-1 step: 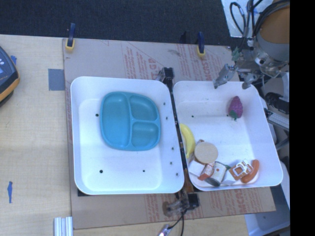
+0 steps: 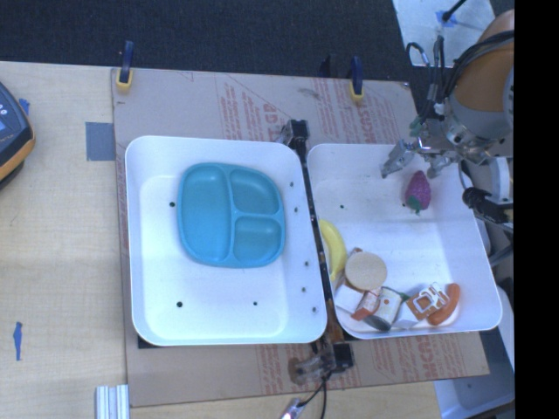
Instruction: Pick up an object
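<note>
Purple eggplant lies in the far part of the right bin, its long axis running roughly from far to near. The gripper hangs just beyond its far end, with fingers spread wide and holding nothing. To catch it, I judge the fingers must come a little nearer and lower, closing across its short width.

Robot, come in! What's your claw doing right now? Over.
Gripper open, above right bin's far end. Purple eggplant toy just below it, not held. Nothing in the way.
</note>
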`<state>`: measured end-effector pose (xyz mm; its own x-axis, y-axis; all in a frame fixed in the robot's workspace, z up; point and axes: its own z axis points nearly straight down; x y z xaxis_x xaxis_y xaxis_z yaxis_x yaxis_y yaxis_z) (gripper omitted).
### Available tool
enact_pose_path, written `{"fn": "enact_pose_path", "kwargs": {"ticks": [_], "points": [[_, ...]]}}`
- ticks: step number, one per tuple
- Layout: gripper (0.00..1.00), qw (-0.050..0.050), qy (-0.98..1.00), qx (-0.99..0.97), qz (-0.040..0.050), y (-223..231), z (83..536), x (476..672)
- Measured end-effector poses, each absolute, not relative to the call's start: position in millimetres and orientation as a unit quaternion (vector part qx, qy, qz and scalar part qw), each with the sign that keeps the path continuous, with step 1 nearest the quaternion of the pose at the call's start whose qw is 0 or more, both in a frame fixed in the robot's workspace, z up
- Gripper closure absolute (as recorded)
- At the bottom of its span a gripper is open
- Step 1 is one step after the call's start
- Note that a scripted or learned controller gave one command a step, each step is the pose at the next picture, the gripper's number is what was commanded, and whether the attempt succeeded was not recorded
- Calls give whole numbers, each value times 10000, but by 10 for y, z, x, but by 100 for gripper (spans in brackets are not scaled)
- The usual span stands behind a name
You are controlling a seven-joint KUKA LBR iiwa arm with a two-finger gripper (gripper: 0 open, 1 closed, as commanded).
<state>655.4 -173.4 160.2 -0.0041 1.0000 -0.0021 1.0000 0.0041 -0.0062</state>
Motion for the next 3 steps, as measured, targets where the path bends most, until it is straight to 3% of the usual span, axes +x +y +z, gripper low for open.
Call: {"fn": "enact_pose_path", "kwargs": {"ticks": [1,3], "points": [[0,16,-7087,-7055,29,-2125,1100,6523],[0,26,-7095,-7047,25,-2110,947,6558]]}}
